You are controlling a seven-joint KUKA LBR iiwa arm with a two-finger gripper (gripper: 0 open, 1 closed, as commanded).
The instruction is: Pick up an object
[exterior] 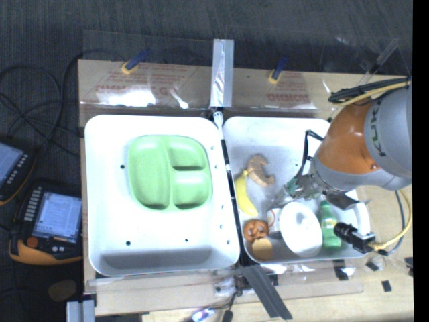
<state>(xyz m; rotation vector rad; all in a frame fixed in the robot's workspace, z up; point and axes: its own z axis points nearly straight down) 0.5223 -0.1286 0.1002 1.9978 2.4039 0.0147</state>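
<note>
The claw (301,194) hangs low in the right bin (268,136) beside a green bottle (328,225); its grip probably can't be told.

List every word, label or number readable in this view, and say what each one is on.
"KU": dark letters running down the grey arm, cut off at the edge.
Red print on the clear sheets behind the bins: too blurred to read.
Screen of the handheld pendant left of the bench: too small to read.
Green bottle in the right bin: no label readable.
</note>
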